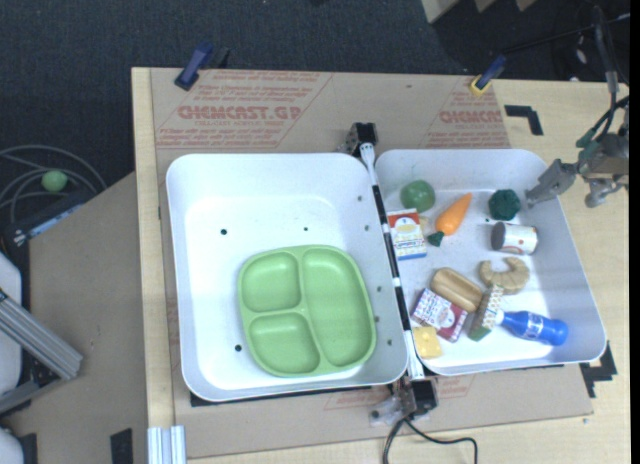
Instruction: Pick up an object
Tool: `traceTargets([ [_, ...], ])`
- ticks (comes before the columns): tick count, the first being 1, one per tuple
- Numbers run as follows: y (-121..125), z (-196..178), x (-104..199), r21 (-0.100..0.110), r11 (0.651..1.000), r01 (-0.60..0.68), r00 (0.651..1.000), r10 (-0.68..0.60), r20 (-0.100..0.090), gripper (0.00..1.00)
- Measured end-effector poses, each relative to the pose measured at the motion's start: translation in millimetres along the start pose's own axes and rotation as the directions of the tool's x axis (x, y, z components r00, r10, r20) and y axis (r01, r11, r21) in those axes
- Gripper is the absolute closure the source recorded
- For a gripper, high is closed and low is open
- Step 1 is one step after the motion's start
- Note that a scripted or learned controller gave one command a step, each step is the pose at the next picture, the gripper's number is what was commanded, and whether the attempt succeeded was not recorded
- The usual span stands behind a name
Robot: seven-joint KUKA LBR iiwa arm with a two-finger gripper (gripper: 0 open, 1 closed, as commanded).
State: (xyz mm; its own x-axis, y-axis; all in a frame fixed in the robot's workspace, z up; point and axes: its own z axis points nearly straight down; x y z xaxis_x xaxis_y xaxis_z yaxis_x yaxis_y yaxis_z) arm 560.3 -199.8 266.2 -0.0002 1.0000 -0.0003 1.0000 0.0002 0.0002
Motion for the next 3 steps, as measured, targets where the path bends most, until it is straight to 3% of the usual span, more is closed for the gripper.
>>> traceTargets([
  [1, 6, 94, 71, 0.003, 1.000, 0.002, 1.000, -0.002, -0.002, 0.00],
  [2, 80, 183, 103, 0.001, 1.000, 0.000, 1.000, 0.000, -0.001, 0.00],
  [3, 79, 172, 100, 0.011, 1.000, -0.001, 1.000, 0.001, 0.002, 1.00],
])
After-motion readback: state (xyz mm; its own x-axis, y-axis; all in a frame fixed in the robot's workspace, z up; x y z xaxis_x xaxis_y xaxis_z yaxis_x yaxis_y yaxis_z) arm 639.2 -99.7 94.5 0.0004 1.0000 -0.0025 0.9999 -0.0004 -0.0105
